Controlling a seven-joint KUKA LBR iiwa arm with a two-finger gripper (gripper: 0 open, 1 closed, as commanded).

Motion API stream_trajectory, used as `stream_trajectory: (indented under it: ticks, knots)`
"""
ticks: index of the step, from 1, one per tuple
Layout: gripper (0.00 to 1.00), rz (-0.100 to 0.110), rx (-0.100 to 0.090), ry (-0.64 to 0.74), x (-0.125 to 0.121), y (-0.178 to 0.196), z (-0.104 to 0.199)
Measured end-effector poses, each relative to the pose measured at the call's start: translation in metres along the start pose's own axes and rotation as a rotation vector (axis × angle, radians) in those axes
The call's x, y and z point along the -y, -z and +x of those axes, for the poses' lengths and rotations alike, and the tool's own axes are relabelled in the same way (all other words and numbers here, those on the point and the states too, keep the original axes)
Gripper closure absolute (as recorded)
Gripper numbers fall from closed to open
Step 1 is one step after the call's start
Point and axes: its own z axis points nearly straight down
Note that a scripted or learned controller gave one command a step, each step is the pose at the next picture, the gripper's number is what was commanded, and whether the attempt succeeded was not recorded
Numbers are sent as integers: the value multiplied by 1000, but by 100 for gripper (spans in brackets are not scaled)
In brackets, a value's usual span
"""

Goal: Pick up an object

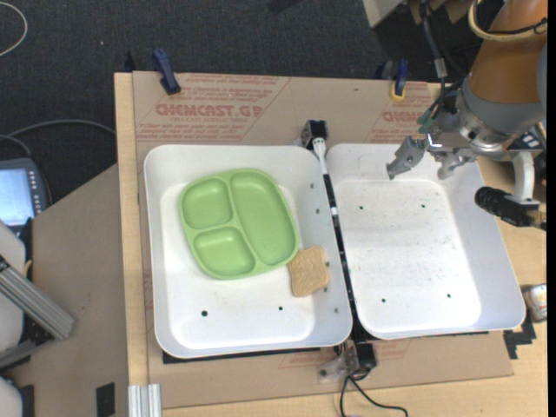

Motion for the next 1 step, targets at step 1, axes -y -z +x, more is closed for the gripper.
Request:
stream_trajectory:
  ticks: [1]
  knots:
    - [0, 7, 0, -7, 31, -161, -73]
